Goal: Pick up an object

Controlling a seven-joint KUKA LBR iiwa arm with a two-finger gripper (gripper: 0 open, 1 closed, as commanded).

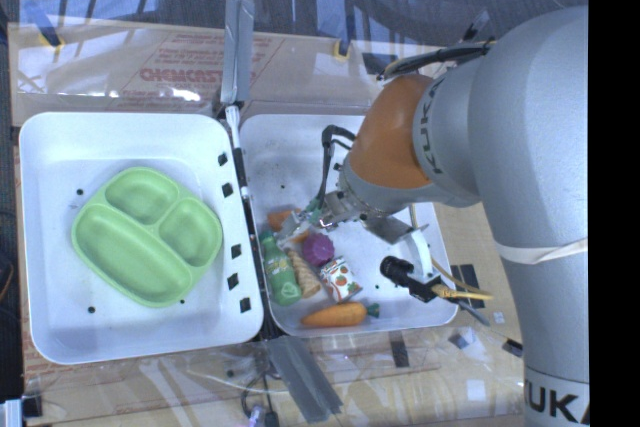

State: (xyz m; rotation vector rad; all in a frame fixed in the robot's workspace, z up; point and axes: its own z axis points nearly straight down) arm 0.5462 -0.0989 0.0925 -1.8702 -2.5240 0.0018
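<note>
- Risk, crowding: toy foods lie packed in the front left part of the right bin (pixel 290 145). The purple ball (pixel 318 248), green bottle (pixel 281 275), small printed carton (pixel 341 279) and carrot (pixel 335 316) touch or nearly touch. A grasp here may catch two pieces or shove one aside.
- Risk, wall: the cluster lies close to the bin's left wall, so a descent on that side may strike the rim.
- Risk, shape: the round ball and tapered carrot would likely slip from an off-centre pinch.
- Gripper (pixel 318 213): low over the cluster's far edge, just beside an orange piece (pixel 280 217) and close to the purple ball. Whether it is open or closed cannot be told, and no object is seen held.
- Left bin (pixel 60 155): bears a green divided plate (pixel 145 235), well apart from the gripper.
</note>
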